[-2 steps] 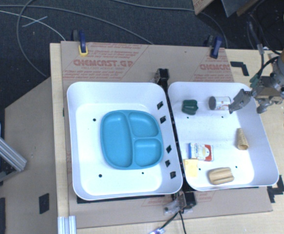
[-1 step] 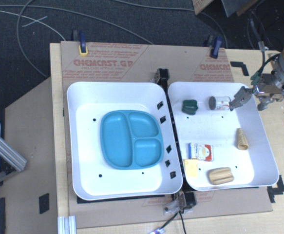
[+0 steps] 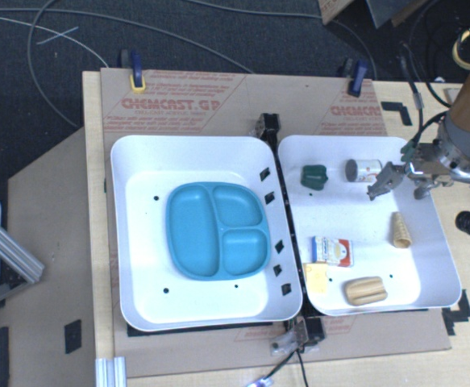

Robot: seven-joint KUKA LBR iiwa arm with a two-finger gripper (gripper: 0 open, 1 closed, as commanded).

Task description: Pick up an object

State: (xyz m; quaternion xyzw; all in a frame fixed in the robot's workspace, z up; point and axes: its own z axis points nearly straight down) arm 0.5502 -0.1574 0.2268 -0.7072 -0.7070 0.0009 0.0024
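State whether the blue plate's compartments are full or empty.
Empty. The blue plate, lying flat in the left bin, shows bare blue in all three compartments.

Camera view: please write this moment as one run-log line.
two-finger gripper: open, over right white bin, holding nothing | nearest: small silver cylinder | blue divided plastic tray: in left white bin

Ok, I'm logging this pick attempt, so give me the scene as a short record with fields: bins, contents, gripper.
left bin: blue divided plate
right bin: dark green block, small pale jar lying on its side, cork-like roll, red and white packet, yellow square, tan wooden block
gripper: over the right bin's far right part, beside the jar
held: nothing seen between the fingers
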